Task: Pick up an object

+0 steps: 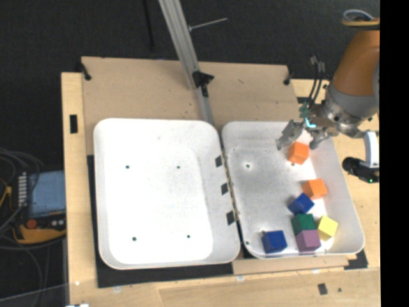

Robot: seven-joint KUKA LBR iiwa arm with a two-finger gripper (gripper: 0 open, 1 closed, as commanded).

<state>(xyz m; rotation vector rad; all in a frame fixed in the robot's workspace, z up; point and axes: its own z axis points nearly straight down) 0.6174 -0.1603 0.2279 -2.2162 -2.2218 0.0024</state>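
Note:
My gripper (298, 143) hangs over the upper right part of the right bin (255, 190), with its two fingers spread apart. An orange cube (298, 153) sits right below the fingertips, in line with the gap between them. The gap looks wider than the cube, and I see no finger pressing on it. Further down the bin lie a second orange cube (314, 188), a blue cube (300, 204), a green cube (304, 222), a yellow cube (327, 226), a purple cube (308, 240) and another blue cube (274, 241).
The left bin (160, 190) lies beside the right one, its rim touching along the middle. A slanted metal pole (185, 50) rises behind the bins. The arm's orange band (358, 56) stands at the right. Cables and a box (45, 197) sit off the bench's left.

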